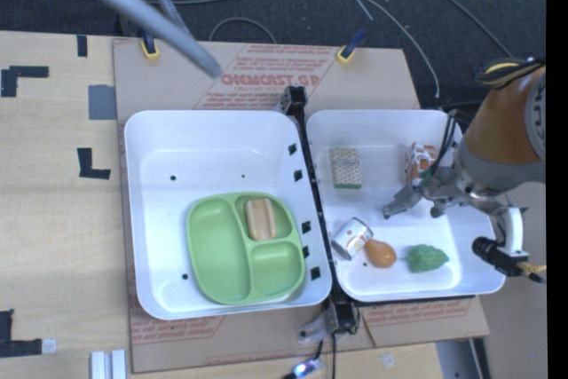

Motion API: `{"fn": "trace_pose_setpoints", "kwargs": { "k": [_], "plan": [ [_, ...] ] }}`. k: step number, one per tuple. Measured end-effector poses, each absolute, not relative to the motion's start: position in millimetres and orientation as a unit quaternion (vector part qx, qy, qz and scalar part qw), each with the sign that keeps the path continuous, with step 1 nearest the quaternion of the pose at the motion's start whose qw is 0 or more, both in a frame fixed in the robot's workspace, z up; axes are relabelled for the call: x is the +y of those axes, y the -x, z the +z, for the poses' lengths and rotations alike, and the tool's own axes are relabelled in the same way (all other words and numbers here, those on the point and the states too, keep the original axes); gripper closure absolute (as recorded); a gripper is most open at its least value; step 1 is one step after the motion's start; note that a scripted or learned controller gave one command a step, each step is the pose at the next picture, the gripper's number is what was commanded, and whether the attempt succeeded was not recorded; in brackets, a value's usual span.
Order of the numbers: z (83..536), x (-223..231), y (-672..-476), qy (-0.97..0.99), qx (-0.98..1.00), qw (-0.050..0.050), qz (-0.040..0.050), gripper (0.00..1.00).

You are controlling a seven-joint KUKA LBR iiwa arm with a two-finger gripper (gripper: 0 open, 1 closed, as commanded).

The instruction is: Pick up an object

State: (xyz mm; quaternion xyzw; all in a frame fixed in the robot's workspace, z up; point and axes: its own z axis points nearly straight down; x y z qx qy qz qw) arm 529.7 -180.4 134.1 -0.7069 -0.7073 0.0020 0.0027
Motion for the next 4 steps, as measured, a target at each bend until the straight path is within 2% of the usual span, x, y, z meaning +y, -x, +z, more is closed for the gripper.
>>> {"fn": "trace_pose_setpoints", "kwargs": {
  "k": [1, 3, 4],
  "plan": [
    [147, -180, -530.9, 0.706, -0.708, 0.001, 0.0011, 1.0],
    [245, -187, -538.6, 0.706, -0.708, -0.002, -0.001, 1.0],
    [239, -135, -552.4, 0.705, -0.709, 0.001, -0.0004, 1.0]
  ]
}}
